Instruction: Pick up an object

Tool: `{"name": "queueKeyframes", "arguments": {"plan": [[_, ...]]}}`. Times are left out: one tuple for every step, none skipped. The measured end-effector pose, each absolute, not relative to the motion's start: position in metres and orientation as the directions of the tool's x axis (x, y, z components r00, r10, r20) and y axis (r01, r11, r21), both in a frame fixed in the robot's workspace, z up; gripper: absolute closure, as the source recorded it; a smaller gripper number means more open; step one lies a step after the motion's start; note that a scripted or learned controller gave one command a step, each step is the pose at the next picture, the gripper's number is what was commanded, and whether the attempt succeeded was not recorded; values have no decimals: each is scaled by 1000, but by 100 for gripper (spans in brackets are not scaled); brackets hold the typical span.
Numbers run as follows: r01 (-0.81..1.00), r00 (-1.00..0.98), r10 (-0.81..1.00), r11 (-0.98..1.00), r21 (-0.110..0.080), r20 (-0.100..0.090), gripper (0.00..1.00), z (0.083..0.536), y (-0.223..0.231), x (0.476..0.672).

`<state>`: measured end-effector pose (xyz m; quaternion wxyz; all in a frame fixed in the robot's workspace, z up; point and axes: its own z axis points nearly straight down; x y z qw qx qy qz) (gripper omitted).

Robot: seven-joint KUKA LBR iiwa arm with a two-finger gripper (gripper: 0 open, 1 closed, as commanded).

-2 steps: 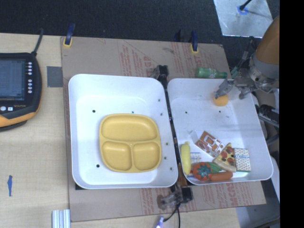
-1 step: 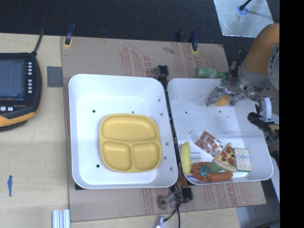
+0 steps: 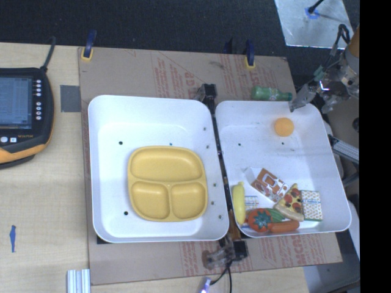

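The fingers (image 3: 303,97) sit at the far right corner of the right bin (image 3: 317,127), just over its rim; whether they are spread or closed cannot be told, and nothing shows between them. A small orange ball (image 3: 283,127) lies in that bin, near them. At the bin's near end are a banana (image 3: 239,203), a pizza slice (image 3: 291,201) and other toy foods. The left bin (image 3: 110,139) holds a yellow divided tray (image 3: 167,183). A pendant (image 3: 21,115) rests on the counter (image 3: 43,212).
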<state>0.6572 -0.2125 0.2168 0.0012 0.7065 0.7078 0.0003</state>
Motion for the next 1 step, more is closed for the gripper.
{"name": "queueKeyframes", "arguments": {"plan": [[1000, -4, 1000, 4, -4, 0, 0, 164, -211, 656]]}}
